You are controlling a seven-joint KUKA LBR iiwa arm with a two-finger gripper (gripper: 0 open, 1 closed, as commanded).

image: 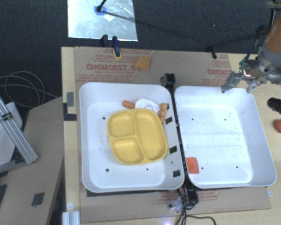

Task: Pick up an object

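camera view: the gripper (241, 81) hangs over the far right corner of the right bin (253, 125), up off the floor, likely parked clear so the bins lie open to the camera. its jaws look spread, with nothing between them. pickable things lie well apart from it: an orange block (192, 165) in the right bin's near left corner, and in the left bin (91, 125) a yellow tray (136, 137) with a sausage (128, 104), a white piece (146, 105) and a tan piece (163, 111) along its far edge. the block seems easiest, being alone.
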